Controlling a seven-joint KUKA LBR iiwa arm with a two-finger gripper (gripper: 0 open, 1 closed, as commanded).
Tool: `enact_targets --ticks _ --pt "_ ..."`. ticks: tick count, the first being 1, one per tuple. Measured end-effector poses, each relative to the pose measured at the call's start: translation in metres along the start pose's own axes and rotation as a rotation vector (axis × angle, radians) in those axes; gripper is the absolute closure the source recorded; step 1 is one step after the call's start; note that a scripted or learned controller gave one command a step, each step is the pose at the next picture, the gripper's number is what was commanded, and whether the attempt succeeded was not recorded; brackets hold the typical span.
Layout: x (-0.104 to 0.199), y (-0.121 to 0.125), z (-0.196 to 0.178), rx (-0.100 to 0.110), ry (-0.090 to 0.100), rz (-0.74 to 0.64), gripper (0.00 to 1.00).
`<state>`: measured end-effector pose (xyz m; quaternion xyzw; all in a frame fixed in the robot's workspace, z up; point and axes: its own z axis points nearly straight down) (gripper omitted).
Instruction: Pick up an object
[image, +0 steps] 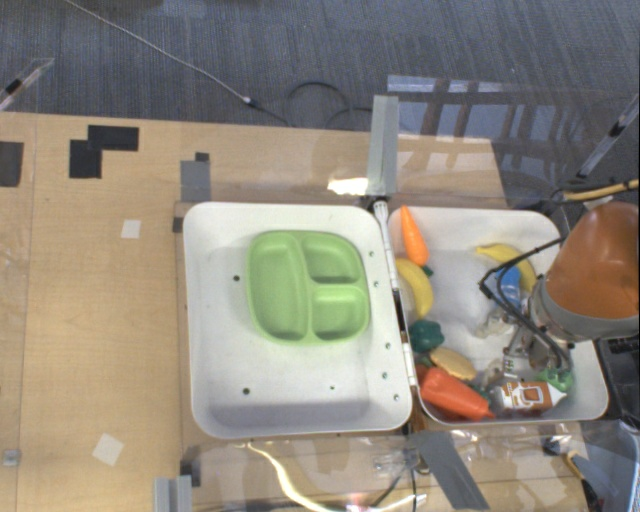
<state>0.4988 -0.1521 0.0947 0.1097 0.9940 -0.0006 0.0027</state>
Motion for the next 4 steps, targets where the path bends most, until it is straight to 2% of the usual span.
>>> enact_targets --ticks 1,2,3,4 --pt "-0.118 -0.009 0.006 0.000 -0.009 -0.155 0.00" --pt "-0.089 -0.029 0.006 -0.004 -0.008 -0.086 0.00" --pt "-0.053 0.012 0.005 -0.001 -0.010 0.092 0.00" --pt "-0.090 0.065 0.006 -0.005 -0.009 0.189 0.00"
